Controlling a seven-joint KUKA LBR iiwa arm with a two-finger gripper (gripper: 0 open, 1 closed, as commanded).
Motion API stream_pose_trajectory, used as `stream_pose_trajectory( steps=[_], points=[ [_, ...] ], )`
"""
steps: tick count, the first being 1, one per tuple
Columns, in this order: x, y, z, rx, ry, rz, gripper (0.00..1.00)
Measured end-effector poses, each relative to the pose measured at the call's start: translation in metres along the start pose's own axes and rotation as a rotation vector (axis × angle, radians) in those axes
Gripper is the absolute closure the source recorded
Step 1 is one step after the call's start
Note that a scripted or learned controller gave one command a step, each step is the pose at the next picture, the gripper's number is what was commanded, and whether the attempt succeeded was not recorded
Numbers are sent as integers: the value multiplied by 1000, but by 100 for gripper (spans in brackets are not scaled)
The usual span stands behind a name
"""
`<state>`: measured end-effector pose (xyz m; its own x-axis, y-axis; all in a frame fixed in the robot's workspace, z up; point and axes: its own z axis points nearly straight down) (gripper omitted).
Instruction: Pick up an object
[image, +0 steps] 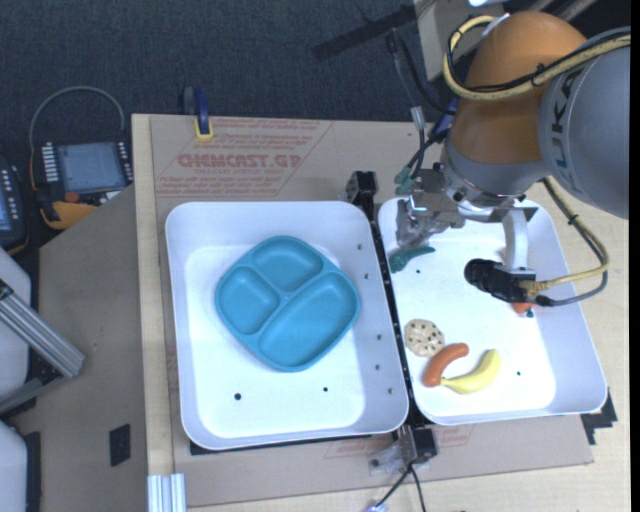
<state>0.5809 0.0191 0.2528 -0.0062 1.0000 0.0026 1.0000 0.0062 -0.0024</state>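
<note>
Teal object (409, 257) sits right under the fingers (413, 238) at the right bin's (560, 395) far-left edge, w/ fingers looking parted around it but not gripping, so watch for them clipping the bin wall & nudging it away.

Plate (288, 302) in left bin (190, 240) (centred)

Even, bright overhead light; the white bins (200, 400) glare slightly and nearly wash out. Soft shadows sit under the blue plate (288, 302). Focus is mildly soft and grainy throughout
</note>
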Motion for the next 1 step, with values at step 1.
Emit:
stream_pose_trajectory(
  steps=[1],
  points=[
    [49, -6, 17, 2, 0, 1, 100]
  ],
)
